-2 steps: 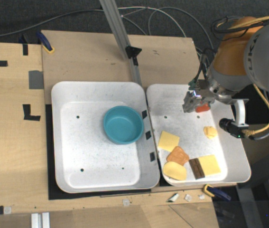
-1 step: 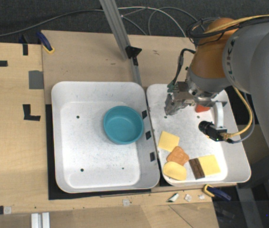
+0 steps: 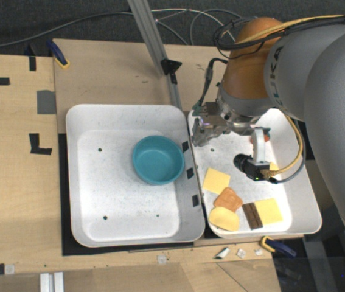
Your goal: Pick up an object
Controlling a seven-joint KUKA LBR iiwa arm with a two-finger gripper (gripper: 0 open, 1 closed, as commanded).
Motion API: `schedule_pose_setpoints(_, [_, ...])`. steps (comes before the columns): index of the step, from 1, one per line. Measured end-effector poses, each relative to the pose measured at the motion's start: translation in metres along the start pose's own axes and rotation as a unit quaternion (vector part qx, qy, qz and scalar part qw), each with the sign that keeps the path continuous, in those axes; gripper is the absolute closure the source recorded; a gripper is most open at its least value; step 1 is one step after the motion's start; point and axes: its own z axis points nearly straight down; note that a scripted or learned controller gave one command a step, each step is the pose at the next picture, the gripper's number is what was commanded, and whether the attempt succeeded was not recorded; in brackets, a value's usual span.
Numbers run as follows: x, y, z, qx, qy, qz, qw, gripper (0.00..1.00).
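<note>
Arm wrist (image 3: 251,72) nearest; fingers (image 3: 204,128) state we can't tell. Yellow square (image 3: 216,180) below fingers looks light, soft; we'd pinch edges.

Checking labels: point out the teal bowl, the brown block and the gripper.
Teal bowl (image 3: 157,159): camera view, inside of the bowl.
Brown block (image 3: 252,215): camera view, middle of its top face.
Gripper (image 3: 201,134): camera view, at its fingers' tips.

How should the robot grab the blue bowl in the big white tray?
Probably by the rim. The blue bowl sits upright and open in the left bin, with nothing close around it. It looks too wide to span, so the jaws would best come straight down from above, one inside and one outside the thin wall, likely on the right edge nearest the arm.
</note>
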Motion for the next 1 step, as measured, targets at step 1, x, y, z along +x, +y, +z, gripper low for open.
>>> schedule_pose_setpoints(1, [0.056, -0.0006, -0.012, 0.0, 0.0, 0.0, 1.0, 1.0])
